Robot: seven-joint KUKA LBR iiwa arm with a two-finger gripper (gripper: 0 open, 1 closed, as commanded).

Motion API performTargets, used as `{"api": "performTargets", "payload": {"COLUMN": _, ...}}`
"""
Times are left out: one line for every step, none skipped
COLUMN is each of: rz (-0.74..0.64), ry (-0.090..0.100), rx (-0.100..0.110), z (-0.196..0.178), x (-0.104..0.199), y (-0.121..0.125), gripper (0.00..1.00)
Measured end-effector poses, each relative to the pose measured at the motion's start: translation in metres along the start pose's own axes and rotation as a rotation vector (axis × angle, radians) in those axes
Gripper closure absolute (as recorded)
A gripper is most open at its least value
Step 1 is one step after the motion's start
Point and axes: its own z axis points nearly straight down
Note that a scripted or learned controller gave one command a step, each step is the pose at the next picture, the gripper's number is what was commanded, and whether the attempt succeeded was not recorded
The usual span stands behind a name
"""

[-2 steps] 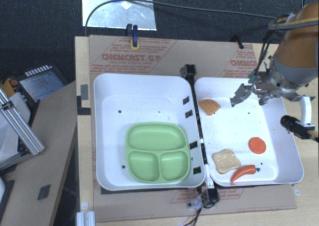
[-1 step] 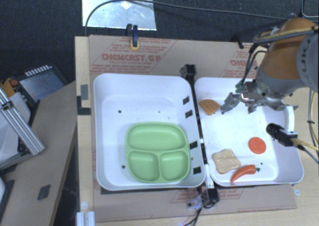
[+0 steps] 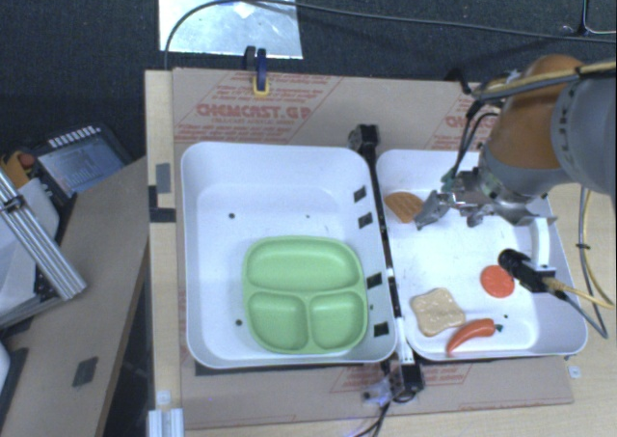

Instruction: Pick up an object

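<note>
The hand (image 3: 449, 217) hangs over the far half of the right bin (image 3: 424, 261), at the end of the arm (image 3: 540, 136) that comes in from the right. Its two fingers (image 3: 429, 213) stand apart and point down toward the bin floor. Nothing sits between them.

Four loose things lie in this bin, any of which could be picked up. The tan piece (image 3: 405, 204) is nearest: it lies flat on the floor near the bin's left wall, just beside the tip of the finger on that side and outside the gap. From this slant I cannot tell whether that tip touches it. The red disc (image 3: 496, 282) lies flat nearer the camera and to the right, apart from the hand. The toast (image 3: 437, 311) lies in the near part of the bin, well apart from the hand and almost straight below it in the view. The pepper (image 3: 470, 333), orange-red and curved, lies just beside the toast's right corner, close to the near rim.

The left bin (image 3: 222, 194) holds a green plate (image 3: 304, 292) with three compartments, set toward its near right corner. Both bins rest side by side on the brown surface (image 3: 405, 107).
</note>
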Motion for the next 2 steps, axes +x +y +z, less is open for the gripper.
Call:
{"api": "performTargets", "payload": {"rz": 0.0, "ry": 0.0, "rx": 0.001, "z": 0.062, "x": 0.002, "y": 0.002, "gripper": 0.0}}
{"api": "performTargets", "payload": {"rz": 0.001, "ry": -0.001, "rx": -0.004, "z": 0.048, "x": 0.001, "y": 0.003, "gripper": 1.0}}
